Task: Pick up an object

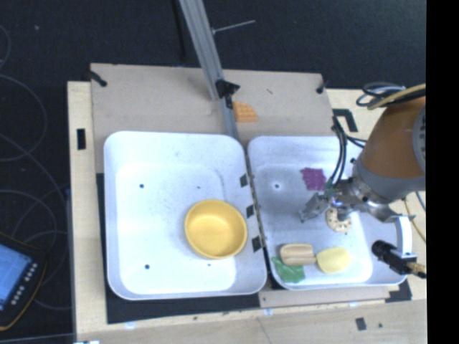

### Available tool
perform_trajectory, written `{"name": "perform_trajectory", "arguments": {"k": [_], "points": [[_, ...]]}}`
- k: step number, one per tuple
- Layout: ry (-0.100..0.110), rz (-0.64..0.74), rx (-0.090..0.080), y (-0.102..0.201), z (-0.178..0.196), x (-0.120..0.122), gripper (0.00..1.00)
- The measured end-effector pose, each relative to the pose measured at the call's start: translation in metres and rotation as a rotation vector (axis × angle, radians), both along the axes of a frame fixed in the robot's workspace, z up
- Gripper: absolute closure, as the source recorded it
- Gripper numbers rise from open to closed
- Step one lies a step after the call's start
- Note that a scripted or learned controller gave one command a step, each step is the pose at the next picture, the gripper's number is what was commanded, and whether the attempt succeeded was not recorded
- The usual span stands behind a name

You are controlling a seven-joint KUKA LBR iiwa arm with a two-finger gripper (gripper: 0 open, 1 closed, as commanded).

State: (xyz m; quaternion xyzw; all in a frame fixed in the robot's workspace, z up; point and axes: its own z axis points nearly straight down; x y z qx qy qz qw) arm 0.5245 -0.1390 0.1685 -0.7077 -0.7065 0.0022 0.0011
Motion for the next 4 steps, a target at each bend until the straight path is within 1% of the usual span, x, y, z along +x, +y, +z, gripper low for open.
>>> {"name": "perform_trajectory", "arguments": {"k": [1,2,4], "points": [[0.0,-0.002,0.0,0.007,-0.059,0.002,0.0],[-0.009,-0.006,0.003,0.007,-0.045,0.005,1.0],[-0.012,0.006,0.001,0.003,0.043,0.014,1.0]]}}
